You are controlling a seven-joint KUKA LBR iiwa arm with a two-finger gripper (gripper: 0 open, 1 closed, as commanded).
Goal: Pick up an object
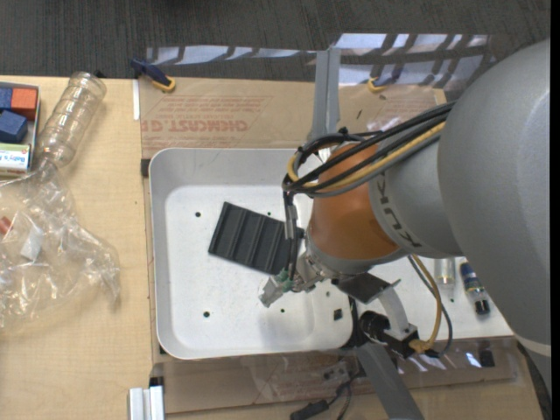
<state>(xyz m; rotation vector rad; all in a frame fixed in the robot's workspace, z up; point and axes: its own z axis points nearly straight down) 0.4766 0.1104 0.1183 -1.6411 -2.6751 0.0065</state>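
A dark grey ribbed flat panel (246, 235) lies tilted in the middle of the left white bin (163, 261). My gripper (282, 289) hangs low over that bin, at the panel's lower right corner, close to or touching its edge. The orange band and grey wrist of the arm (350, 221) cover the panel's right end and the seam between the two bins. Nothing can be made out held in the gripper.
A clear plastic bottle (68, 116), a crumpled clear bag (48, 243) and a box of blue and orange blocks (17, 112) lie on the bench to the left. Cardboard (219, 116) lies behind the bins. Small items (472, 287) sit in the right bin.
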